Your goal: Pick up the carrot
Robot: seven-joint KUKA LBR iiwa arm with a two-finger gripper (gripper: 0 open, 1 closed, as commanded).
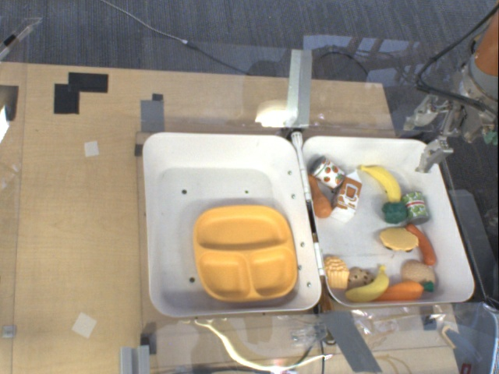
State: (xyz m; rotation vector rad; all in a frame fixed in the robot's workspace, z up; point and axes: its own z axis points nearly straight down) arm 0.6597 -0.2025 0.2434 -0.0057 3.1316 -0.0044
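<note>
In the right bin [460, 240] an orange carrot [402, 291] lies flat along the front wall, between a small banana [369, 286] and a potato [418, 271]. A second orange-red tapered piece [320, 198] lies against the bin's left wall. My gripper [427, 137] hovers over the bin's far right corner, well away from both orange pieces. It looks open, with nothing between its fingers.
The right bin also holds a yellow banana [383, 181], two small cartons [348, 194], a green broccoli [396, 211], a can [415, 206], a bun [400, 240], a red sausage [425, 245] and a biscuit [336, 270]. A yellow divided tray [245, 250] sits in the left bin [168, 209].
</note>
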